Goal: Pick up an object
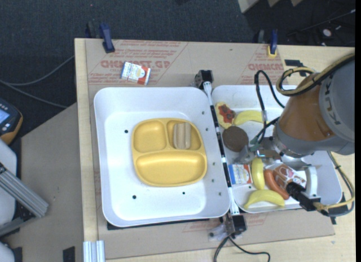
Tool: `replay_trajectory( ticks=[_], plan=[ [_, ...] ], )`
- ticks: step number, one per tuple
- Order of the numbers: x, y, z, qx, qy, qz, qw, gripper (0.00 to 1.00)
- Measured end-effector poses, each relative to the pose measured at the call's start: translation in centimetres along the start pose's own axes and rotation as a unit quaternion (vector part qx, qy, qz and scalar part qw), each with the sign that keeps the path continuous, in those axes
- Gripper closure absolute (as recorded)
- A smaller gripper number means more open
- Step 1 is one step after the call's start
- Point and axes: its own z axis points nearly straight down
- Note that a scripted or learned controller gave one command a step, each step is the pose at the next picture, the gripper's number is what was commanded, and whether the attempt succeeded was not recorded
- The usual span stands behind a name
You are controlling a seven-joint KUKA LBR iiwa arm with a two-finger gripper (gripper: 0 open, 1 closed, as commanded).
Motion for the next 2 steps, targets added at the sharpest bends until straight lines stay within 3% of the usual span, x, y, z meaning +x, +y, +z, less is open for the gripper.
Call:
replay_trajectory(
  ticks=[1,2],
  plan=[
    [0.0,0.0,-1.0,0.000,0.000,0.000,1.0000,1.00],
    [13.0,3.0,-10.5,-0.005,0.003,-0.007,1.0000,1.00]
  ],
)
